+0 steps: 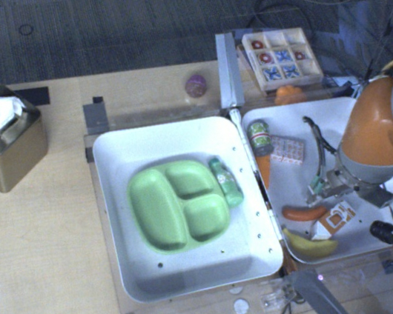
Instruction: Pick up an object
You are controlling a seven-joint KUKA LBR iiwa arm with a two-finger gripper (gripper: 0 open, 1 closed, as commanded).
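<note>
Table point(53, 238): we see a pale wooden surface carrying two shallow white bins side by side.
Left bin point(131, 277): it holds a green divided tray point(178, 204), with a clear green bottle point(226, 182) lying against the tray's right edge.
Right bin point(325, 116): here lie the candidates for the pick, crowded toward its left and near side.
Arm point(380, 131): its orange band and grey wrist hang over the right half of the right bin.
Gripper point(327, 183): it sits low in the right bin, just above the sausage; we cannot tell how far open it is, nor whether it has hold of anything.
Banana point(310, 245): it lies in the near corner of the right bin, close below the sausage.
Sausage point(305, 211): a red-orange piece, nearest the gripper, with a small orange-and-white card point(337, 218) just beside it.
Small can point(259, 136): green-labelled, standing at the far left of the right bin, next to a pale patterned packet point(288, 149).
Risk: we judge the sausage, banana and card lie so close that a descent could catch two, or push the round sausage aside against the bin wall and close on nothing.
</note>
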